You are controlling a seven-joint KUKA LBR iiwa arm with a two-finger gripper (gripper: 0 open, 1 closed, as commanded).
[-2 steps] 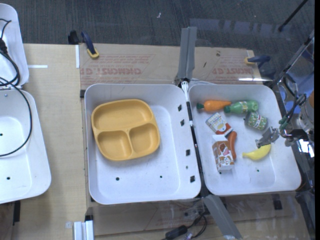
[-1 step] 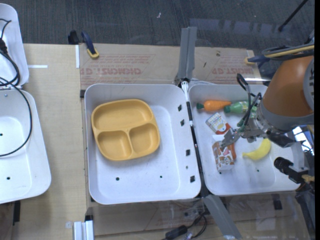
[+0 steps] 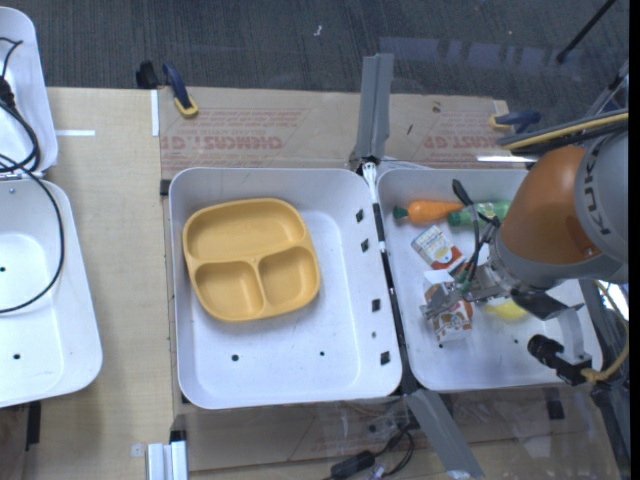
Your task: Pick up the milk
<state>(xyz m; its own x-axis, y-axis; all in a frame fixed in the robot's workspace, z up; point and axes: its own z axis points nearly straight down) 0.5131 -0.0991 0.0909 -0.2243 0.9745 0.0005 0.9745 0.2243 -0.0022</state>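
Gripper hangs low in the right bin, right over a small milk carton; whether its fingers are apart or closed cannot be told. A second carton lies at twelve o'clock from it, the carrot beyond.

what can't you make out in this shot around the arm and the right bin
- Gripper, camera view: too small and cluttered to tell how it stands against the milk carton.
- Yellow item: mostly under the arm's wrist, kind unclear.
- Green item: partly behind the arm.
- Small carton: label too small to read.
- Right bin: far side covered by the arm.
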